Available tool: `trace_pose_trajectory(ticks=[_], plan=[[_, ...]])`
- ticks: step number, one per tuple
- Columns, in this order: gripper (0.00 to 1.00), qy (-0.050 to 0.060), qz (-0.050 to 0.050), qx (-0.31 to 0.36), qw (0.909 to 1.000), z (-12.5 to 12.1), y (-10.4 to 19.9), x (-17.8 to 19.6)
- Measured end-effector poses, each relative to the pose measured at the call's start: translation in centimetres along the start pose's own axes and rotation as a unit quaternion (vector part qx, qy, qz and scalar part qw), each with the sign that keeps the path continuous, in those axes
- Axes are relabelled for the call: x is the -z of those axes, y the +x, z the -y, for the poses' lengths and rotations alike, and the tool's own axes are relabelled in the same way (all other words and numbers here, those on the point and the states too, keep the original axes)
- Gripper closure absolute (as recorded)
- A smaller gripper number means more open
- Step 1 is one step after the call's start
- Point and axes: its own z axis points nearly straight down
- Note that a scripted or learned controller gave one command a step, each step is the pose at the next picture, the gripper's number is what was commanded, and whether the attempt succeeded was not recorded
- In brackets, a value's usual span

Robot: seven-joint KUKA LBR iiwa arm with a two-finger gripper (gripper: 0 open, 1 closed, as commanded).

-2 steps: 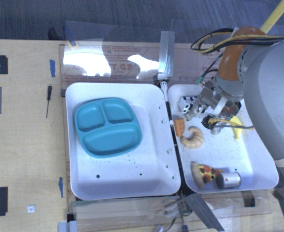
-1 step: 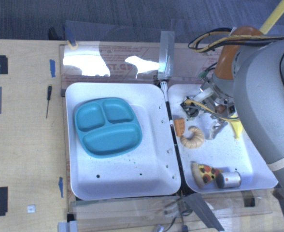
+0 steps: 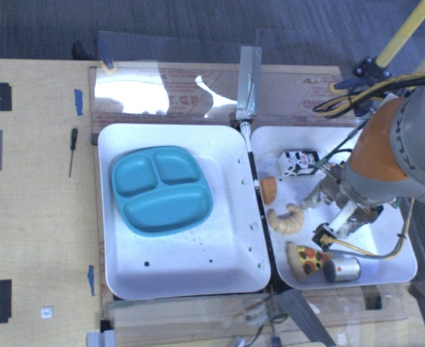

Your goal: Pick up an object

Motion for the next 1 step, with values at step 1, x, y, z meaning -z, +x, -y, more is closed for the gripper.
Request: trace_pose_trajectory(ticks=[1], plan=[[0.0,0.023,0.015,-0.069,0.9972,-6.61,7.57,0.38]])
